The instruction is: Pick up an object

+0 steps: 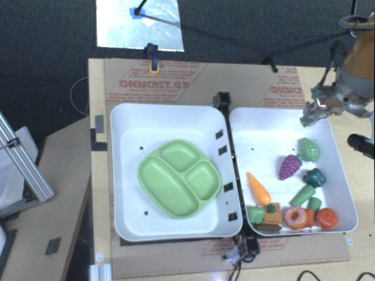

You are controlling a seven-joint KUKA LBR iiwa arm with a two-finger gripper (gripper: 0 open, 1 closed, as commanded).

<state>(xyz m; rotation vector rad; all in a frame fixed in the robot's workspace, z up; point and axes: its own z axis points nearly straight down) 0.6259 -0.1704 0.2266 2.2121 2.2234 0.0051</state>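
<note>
Toy food sits bunched in the lower right bin (343, 174): grapes (290, 166), carrot (258, 188), donut (293, 217), tomato (326, 217). They probably slid into that corner. The gripper (310, 115) hangs at the upper right rim, holding nothing; can't tell how its jaws stand.

Bright even light, soft focus, glare on foil sheet (139, 16)
</note>
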